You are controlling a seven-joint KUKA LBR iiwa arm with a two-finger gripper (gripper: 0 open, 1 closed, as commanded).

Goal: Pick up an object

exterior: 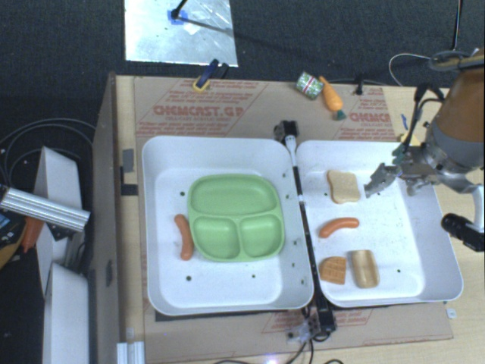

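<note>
Gripper (377,182) hangs over right bin (439,279), holding nothing, finger gap too small to tell; nearest item, bread slice (344,186), lies just left, long axis running up-down.

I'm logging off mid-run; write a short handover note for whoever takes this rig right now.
Gripper: over the right bin, near its upper middle, just right of the bread slice. Nothing seen held; whether the jaws are open can't be told.
Right bin: bread slice, sausage, waffle, bun.
Left bin: green tray and a second sausage at its left.
Done: nothing picked up yet.
Left: grasp and lift one item; the bread slice is closest.
</note>
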